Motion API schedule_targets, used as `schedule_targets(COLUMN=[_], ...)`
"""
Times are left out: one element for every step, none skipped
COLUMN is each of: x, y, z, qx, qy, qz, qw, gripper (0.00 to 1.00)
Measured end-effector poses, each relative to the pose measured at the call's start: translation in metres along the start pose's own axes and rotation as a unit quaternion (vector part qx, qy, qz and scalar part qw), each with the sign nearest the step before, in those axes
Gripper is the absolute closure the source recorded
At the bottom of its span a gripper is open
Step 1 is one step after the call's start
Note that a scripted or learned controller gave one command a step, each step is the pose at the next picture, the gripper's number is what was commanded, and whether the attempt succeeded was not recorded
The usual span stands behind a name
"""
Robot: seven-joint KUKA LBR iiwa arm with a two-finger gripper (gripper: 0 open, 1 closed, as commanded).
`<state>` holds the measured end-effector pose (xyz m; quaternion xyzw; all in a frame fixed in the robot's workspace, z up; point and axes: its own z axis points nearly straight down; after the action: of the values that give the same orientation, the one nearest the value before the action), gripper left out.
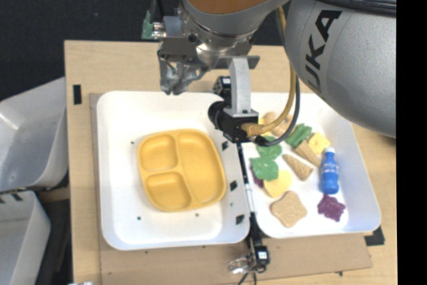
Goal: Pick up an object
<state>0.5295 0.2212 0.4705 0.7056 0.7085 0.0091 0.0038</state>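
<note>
My gripper (177, 80) hangs over the far edge of the left bin (117, 210), with nothing visibly held. A yellow divided plate (180, 169) lies in the middle of that bin, nearer the camera than the gripper. The right bin (360, 210) holds several toy foods: a green leafy piece (267, 167), a bread slice (288, 209), a purple grape bunch (331, 207), a blue bottle (329, 171), a tan wedge (298, 165) and a yellow piece (279, 182). The arm's large grey body covers the far right corner of the right bin.
Another green piece (299, 135) and a pale yellow piece (319, 142) lie at the back of the right bin. The ridge between the bins (245, 190) runs just right of the plate. The wooden bench edge (80, 70) lies behind the left bin.
</note>
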Motion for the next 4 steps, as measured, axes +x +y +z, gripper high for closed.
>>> schedule_targets(x=[-0.001,0.0,-0.002,-0.004], y=[-0.046,-0.025,-0.031,0.002], z=[0.167,0.091,0.219,0.292], qx=[0.018,0.005,0.016,0.012], qy=[-0.008,-0.002,-0.007,-0.006], qz=[0.001,0.0,0.002,0.003], qw=[0.9998,1.0,0.9999,0.9999], gripper=[1.0,1.0,1.0,1.0])
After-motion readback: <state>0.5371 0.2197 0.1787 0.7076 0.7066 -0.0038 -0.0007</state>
